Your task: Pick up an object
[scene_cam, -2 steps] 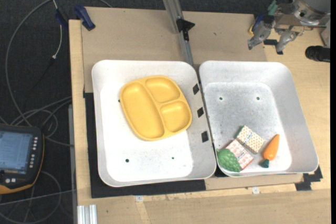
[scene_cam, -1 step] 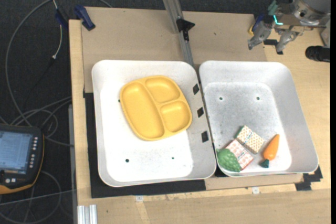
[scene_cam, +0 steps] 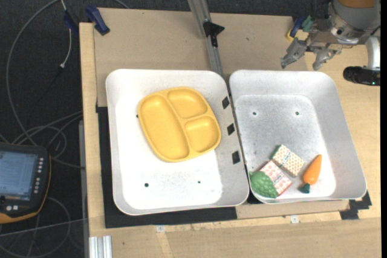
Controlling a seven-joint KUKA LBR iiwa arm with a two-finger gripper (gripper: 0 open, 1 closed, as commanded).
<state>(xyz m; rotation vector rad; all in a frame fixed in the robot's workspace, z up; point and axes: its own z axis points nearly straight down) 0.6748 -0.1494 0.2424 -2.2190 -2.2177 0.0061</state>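
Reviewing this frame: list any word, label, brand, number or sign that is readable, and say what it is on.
No text can be read in this frame.
Small patterned box: print too small and blurred to read.
Second patterned box: print likewise unreadable.
Handheld screen at the left edge: lit, but its contents are too blurred to read.
Yellow divided tray, toy carrot and white bins: no markings visible.

Yellow divided plate (scene_cam: pixel 179 124) in left bin (scene_cam: pixel 124 148); toy carrot (scene_cam: pixel 312 170) in right bin (scene_cam: pixel 329 93)
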